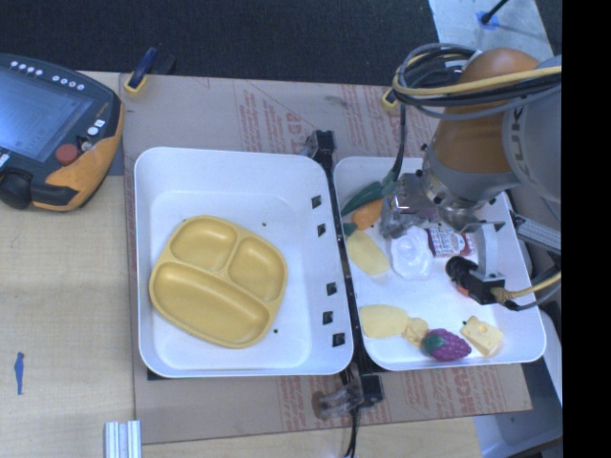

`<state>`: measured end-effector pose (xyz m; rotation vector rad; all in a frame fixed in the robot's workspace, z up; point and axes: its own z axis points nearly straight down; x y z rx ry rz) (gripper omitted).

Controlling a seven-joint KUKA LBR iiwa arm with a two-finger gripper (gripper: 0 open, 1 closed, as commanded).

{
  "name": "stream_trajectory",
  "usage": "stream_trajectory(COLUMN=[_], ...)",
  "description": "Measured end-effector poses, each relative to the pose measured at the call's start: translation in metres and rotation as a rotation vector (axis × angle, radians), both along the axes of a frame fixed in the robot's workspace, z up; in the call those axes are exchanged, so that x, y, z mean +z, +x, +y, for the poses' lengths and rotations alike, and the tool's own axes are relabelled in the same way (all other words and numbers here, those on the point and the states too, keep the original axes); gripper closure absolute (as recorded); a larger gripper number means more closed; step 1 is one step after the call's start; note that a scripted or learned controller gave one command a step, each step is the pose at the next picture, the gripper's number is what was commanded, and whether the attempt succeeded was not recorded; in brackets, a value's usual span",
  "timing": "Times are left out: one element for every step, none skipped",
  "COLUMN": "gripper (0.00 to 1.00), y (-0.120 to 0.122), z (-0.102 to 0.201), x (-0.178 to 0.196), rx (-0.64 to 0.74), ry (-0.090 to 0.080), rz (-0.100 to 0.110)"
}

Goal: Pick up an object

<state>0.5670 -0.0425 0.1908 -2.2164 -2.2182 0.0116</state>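
Note:
The right bin (516, 351) holds several small toy foods: a pale yellow piece (367, 254), a yellow lemon-like piece (385, 321), a purple grape bunch (447, 344), a yellow cheese wedge (482, 336), an orange carrot with green top (365, 208), a white crumpled item (412, 256) and a red-and-white packet (447, 245). My gripper (406, 219) hangs low over the bin's upper middle, just above the white item and beside the carrot. The wrist body hides its fingers.
The left bin (153, 175) carries a yellow divided plate (220, 280). A teach pendant (52, 132) lies at the far left on the bench. Black clips (329, 246) run along the divider between the bins. Cables loop over the arm (477, 74).

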Motion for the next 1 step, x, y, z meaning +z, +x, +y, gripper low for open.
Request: stream_trajectory(gripper=[1.00], y=[0.0063], z=[-0.0367], x=[0.0501], rx=[-0.001], ry=[-0.001], rz=[-0.011])
